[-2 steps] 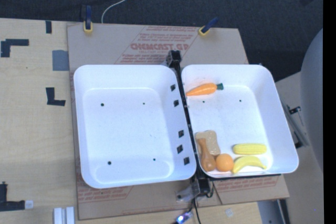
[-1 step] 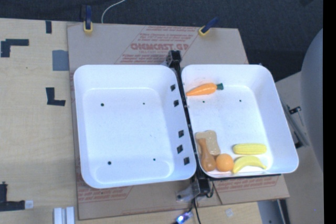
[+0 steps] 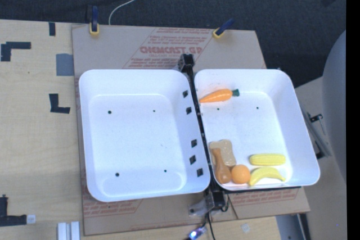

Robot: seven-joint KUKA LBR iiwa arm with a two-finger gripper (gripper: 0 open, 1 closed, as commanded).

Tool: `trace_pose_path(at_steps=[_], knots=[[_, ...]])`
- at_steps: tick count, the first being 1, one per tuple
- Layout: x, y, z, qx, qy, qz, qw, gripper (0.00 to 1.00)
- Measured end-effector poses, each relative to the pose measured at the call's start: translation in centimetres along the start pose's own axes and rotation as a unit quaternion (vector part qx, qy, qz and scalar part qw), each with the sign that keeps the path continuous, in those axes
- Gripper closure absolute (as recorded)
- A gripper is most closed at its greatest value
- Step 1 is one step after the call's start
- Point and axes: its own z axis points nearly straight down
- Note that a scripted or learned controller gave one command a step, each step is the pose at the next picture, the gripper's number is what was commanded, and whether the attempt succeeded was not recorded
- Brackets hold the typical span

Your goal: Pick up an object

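The right bin (image 3: 292,121) holds every candidate object. The carrot (image 3: 216,96) lies alone at 11 o'clock in that bin, long axis running 3-to-9, green tip toward 3 o'clock, well apart from the banana (image 3: 266,175), corn (image 3: 267,159) and orange (image 3: 240,174) clustered at 6 o'clock. Jaw state: cannot tell. Judged easiest pick: the carrot, gripped across its axis.

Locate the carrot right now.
The carrot lies in the right bin, at its far left corner beside the divider between bins, apart from the foods clustered along the near edge.
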Motion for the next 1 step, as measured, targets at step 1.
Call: trace_pose_path(at_steps=[1], knots=[[0.09, 0.11, -0.96, -0.006, 0.001, 0.001, 1.0000, 1.00]])
